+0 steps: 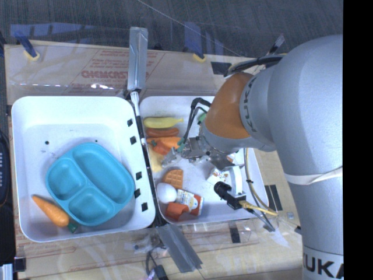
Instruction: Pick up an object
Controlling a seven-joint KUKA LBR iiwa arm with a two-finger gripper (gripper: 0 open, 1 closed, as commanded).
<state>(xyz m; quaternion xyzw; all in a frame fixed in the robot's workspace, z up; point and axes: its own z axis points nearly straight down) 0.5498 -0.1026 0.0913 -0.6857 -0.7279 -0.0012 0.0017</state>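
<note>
My gripper [175, 151] is low in the right bin [233, 213], reaching left under the orange wrist band. Its tip lies among orange carrot-like pieces [166, 143] near the bin's left wall. A yellow banana [161, 122] lies just behind them. In front of the gripper sit a brown waffle-like piece [173, 176], a white egg [166, 192] and a red and white carton [190, 203]. I cannot make out anything held.
The left bin [35, 112] holds a blue divided plate [90, 182] and an orange carrot [51, 210] at its front left corner. A small white packet [220, 174] lies under the wrist in the right bin. The big grey arm covers that bin's right side.
</note>
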